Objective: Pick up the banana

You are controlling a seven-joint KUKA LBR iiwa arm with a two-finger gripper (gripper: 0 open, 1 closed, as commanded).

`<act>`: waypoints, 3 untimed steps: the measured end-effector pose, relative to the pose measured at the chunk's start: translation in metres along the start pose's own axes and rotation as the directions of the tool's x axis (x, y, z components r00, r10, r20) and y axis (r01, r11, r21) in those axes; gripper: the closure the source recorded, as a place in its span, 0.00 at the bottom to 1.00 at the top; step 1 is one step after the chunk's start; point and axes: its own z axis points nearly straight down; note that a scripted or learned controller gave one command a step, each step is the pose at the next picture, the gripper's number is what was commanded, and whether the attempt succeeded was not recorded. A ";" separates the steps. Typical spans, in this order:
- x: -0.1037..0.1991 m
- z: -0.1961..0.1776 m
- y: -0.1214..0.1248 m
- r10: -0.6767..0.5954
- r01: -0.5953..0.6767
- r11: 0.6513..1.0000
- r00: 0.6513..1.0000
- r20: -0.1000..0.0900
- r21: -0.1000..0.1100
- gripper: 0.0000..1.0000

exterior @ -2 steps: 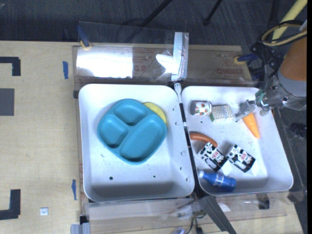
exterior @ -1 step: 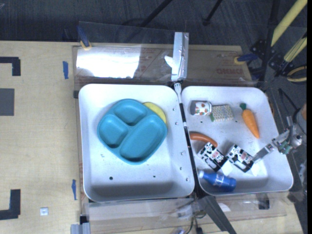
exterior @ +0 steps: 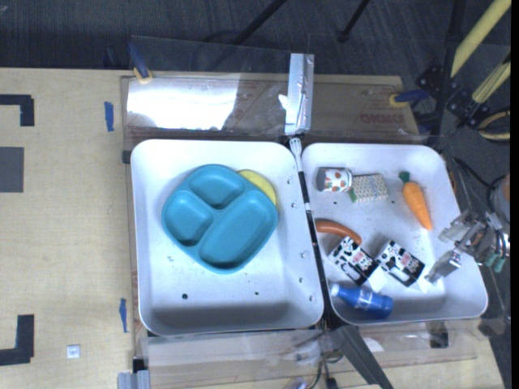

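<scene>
Banana (exterior: 261,184) lies in the left bin (exterior: 154,217), apparently tucked under the blue divided plate (exterior: 219,215); claw (exterior: 452,248), jaws apart and empty over the right bin (exterior: 462,294), should cross and approach its exposed edge.

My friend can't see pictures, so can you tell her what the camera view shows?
The gripper hangs over the right edge of the right bin, far from the banana, which peeks out from under a blue divided plate in the left bin. The right bin holds a carrot, a blue bottle, a sausage and small boxes.
</scene>
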 end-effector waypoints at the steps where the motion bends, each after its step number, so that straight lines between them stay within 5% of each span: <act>1: 0.003 0.025 -0.002 -0.319 0.319 0.948 0.948 0.000 0.000 0.00; 2: -0.004 0.028 0.004 -0.728 0.728 0.685 0.685 0.005 0.002 0.00; 3: -0.002 -0.035 0.002 -0.920 0.920 0.391 0.391 0.004 0.003 0.00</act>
